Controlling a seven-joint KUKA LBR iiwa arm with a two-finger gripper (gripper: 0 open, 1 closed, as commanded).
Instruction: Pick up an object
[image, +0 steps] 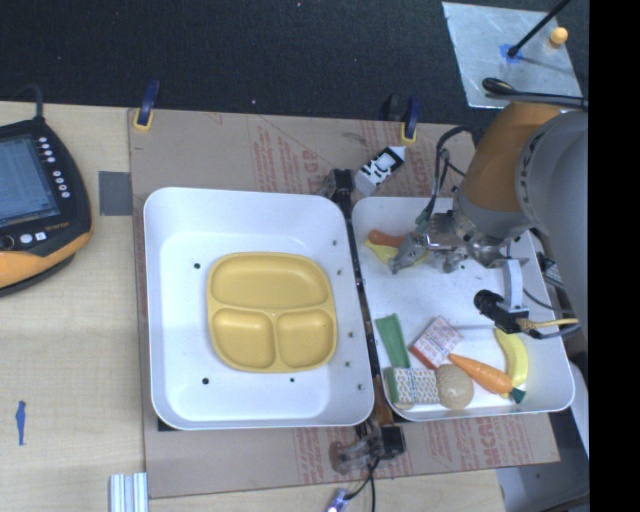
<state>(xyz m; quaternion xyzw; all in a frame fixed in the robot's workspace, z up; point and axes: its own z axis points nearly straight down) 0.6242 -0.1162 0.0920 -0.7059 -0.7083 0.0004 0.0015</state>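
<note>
My gripper (428, 258) hangs low over the back of the right bin (560, 400), its fingers spread open with nothing between them. Just left of it lies an orange and yellow toy (380, 243). Along the bin's front lie a green bar (390, 340), a red and white packet (435, 343), a carrot (482, 373), a banana (516, 358), a beige round thing (456, 389) and a patterned packet (414, 385).
The left bin (170, 300) holds a yellow divided plate (272, 310). A control pendant (35, 200) lies on the bench at far left. A black and white tag (380, 168) sits behind the bins. White floor shows in the middle of the right bin.
</note>
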